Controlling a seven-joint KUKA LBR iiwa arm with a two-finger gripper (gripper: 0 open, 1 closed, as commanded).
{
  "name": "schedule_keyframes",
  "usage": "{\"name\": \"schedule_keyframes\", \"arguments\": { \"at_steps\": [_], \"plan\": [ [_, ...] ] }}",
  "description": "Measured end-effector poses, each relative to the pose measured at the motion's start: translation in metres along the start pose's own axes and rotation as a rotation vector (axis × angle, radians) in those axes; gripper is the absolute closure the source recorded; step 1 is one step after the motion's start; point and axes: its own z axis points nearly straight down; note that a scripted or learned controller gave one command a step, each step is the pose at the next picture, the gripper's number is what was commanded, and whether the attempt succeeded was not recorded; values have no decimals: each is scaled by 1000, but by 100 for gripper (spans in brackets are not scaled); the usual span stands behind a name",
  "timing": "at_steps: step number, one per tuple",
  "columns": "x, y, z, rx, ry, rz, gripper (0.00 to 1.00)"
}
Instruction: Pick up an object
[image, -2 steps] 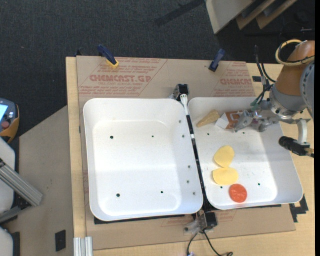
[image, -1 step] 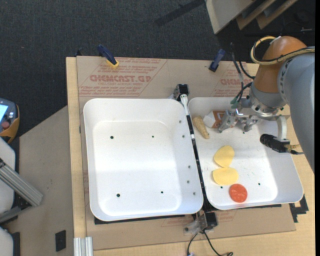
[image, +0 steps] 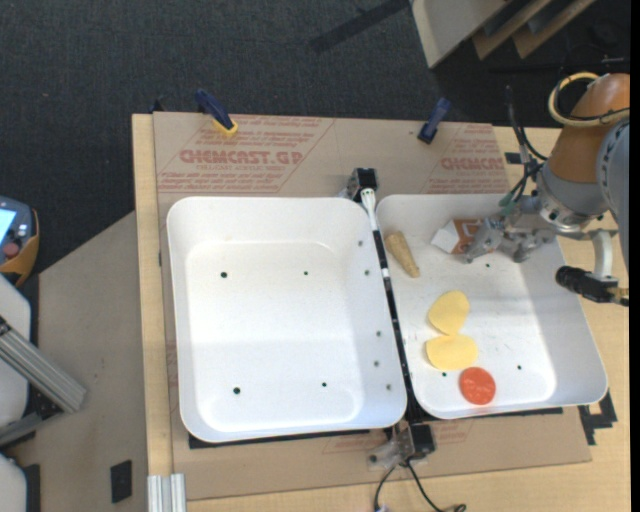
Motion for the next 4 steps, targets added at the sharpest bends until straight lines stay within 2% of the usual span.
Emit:
{"name": "schedule_keyframes", "arguments": {
  "at_steps": [1, 2, 3, 4],
  "plan": [
    [35, -2, 1, -2, -29, 4, 0],
    [69, -2, 1, 0, -31, 3, 0],
    [70, -2, 1, 0, -31, 5, 0],
    [84, -2, 1, 1, -32, 5, 0]
  ]
}}
